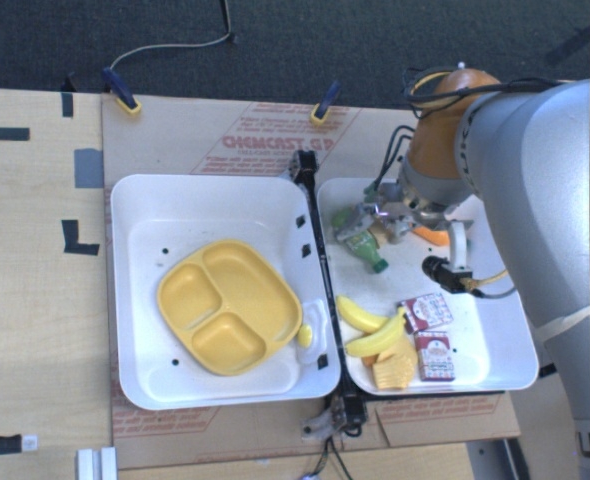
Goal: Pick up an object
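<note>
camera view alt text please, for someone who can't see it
A grey robot arm lowers its end effector over a green bottle in the right white bin, which also holds two bananas and small red cartons. The left white bin holds a yellow divided tray.

yellow tray (230, 303) | yellow bananas (367, 330) | green bottle (365, 248) | red-white cartons (432, 334) | white bins (135, 268)

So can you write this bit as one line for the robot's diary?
grey arm's gripper | over small green bottle | right white bin | grasp unconfirmed

Pale wooden bench (35, 298) before a dark floor (275, 18), probably carpet.
</note>
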{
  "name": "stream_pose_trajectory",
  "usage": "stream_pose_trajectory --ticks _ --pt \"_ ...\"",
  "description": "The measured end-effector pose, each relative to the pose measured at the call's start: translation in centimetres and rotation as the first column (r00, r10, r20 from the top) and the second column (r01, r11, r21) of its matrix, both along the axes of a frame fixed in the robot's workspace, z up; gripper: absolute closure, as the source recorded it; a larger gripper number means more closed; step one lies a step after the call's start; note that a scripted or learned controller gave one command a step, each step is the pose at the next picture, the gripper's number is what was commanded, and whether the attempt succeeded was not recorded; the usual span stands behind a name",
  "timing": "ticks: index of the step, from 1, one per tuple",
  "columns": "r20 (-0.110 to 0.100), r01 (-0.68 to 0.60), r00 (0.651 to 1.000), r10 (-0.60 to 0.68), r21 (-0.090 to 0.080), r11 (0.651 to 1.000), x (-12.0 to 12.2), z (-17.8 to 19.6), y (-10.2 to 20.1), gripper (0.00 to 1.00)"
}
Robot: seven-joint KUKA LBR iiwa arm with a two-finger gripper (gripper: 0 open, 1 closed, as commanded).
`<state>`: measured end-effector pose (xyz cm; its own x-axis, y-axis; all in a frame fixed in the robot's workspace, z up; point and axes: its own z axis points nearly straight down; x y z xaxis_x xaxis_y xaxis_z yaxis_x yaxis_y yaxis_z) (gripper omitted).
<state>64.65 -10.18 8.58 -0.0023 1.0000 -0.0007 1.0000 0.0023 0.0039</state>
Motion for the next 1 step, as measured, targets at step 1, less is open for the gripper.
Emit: stream_pose_trajectory --ticks 1 --pt "-0.001 0.001 1.0 -0.001 -0.001 1.0 2.25 9.4 -3.0 0.0"
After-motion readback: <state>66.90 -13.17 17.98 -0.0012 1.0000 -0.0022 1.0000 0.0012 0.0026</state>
